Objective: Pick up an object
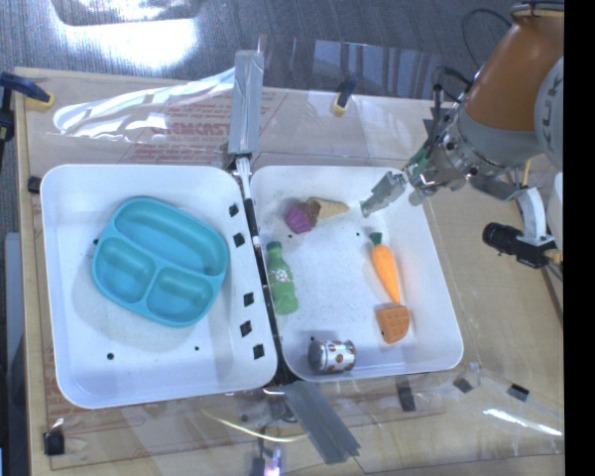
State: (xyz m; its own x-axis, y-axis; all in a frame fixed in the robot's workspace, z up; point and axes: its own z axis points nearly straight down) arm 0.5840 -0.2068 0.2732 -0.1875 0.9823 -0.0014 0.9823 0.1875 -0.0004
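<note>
A blue plate [162, 261] with three hollows was seen lying in the left bin [69, 365], a little tilted. A row of small black clips ran down the middle, where the two bins met.

In the right bin [431, 350], a green bottle [281, 280] was laid on its side just beside that middle wall. Above it, a small purple thing [299, 218] was found touching a tan cone [327, 207]; it might have been a toy ice cream, but the view was too blurry to be sure. Near the front wall a shiny little can [332, 355] was lying on its side. Further right, an orange carrot [384, 269] with a green top was laid pointing down the bin, and an orange waffle-like piece [394, 322] was set just below it, close to it or touching.

The gripper [379, 195] was held over the back right part of that bin, near the cone and above the carrot. Nothing was seen between its fingers. Whether they were spread or pressed together could not be told.

The arm was reached in from the right, its grey wrist bent down toward the bin. Its big orange band [511, 67] was cut off at the top edge.
</note>
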